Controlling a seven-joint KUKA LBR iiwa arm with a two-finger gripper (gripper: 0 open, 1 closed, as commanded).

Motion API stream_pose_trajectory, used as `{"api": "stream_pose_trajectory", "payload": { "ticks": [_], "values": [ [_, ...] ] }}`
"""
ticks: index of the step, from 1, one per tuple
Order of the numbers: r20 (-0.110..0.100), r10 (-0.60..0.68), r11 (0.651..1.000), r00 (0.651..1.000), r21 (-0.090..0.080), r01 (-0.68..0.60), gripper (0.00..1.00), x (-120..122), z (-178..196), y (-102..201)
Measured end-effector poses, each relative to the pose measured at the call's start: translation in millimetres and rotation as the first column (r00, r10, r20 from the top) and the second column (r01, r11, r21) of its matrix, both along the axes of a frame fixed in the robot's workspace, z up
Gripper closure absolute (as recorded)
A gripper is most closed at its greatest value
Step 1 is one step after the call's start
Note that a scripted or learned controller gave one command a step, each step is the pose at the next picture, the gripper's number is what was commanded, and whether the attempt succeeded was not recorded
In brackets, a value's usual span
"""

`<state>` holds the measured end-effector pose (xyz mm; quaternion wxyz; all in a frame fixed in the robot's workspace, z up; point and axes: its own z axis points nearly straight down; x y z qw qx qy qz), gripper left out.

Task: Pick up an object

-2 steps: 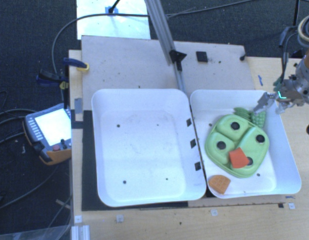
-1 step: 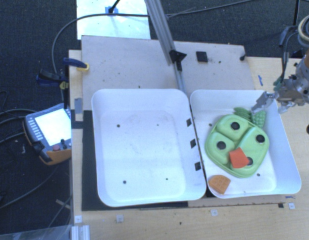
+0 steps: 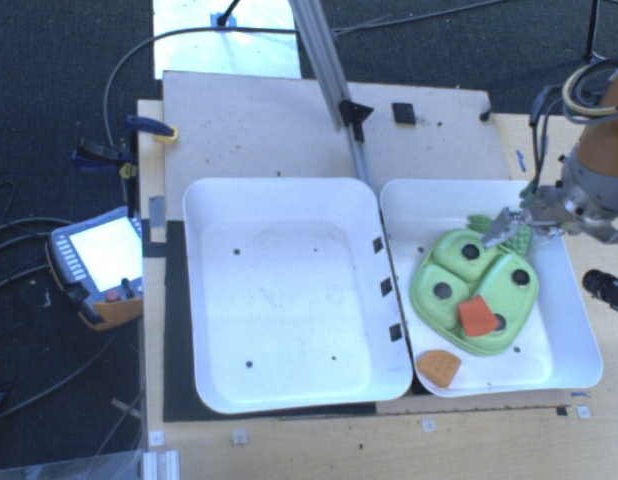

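End effector (image 3: 511, 225), finger state unclear, at the upper right edge of the green tray (image 3: 476, 290).

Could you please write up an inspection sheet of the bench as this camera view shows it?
Surface: bench speckled with dark bits, bearing left bin and right bin.
Job's things: green tray in right bin with orange block on it; orange wedge at the bin's near edge.
Clutter: small black square on bench.
Grippers: gripper over the tray's far edge.
Cables: black cables on floor.
Surroundings: pendant at left, dark carpet.
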<state>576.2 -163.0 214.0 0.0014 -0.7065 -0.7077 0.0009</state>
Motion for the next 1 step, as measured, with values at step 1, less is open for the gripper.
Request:
{"api": "stream_pose_trajectory", "payload": {
  "ticks": [1],
  "values": [
    [0.0, -0.001, 1.0, 1.0, 0.0, 0.001, 0.0, -6.1, -60.7, -2.5]
  ]
}}
